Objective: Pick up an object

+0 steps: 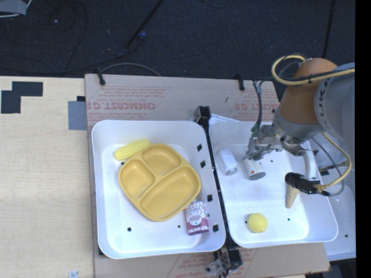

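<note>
Though its fingers blur together, the gripper (255, 162) seems clamped on a white cup (253, 169).

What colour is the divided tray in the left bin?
Yellow, per the camera view: the divided tray.

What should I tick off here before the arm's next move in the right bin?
1. Gripper over the right bin: ok.
2. Target close by: ok, a white cylinder lies just under the gripper.
3. Cylinder between the fingers: cannot tell.
4. Neighbours clear of the target: ok, the cup, ball and cone lie apart from it.
5. Left bin items out of the way: ok, plate, corn and packet sit beyond the divider.
</note>
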Controlling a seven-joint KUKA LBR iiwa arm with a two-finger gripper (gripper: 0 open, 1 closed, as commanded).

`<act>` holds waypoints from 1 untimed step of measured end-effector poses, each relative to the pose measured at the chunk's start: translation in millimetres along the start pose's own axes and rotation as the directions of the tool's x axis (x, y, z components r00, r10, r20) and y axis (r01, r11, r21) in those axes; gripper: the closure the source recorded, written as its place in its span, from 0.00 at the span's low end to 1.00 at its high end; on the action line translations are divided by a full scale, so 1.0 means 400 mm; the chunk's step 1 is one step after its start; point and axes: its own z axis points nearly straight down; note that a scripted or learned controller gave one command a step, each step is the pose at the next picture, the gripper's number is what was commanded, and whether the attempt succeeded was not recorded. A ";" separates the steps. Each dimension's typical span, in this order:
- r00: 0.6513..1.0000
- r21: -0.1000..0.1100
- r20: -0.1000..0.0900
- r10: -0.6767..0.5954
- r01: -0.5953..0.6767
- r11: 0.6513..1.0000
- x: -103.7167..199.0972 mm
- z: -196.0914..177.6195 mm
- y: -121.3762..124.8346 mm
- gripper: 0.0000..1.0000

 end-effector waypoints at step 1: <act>1.000 0.012 -0.004 -0.003 0.003 1.000 -0.001 -0.157 -0.006 1.00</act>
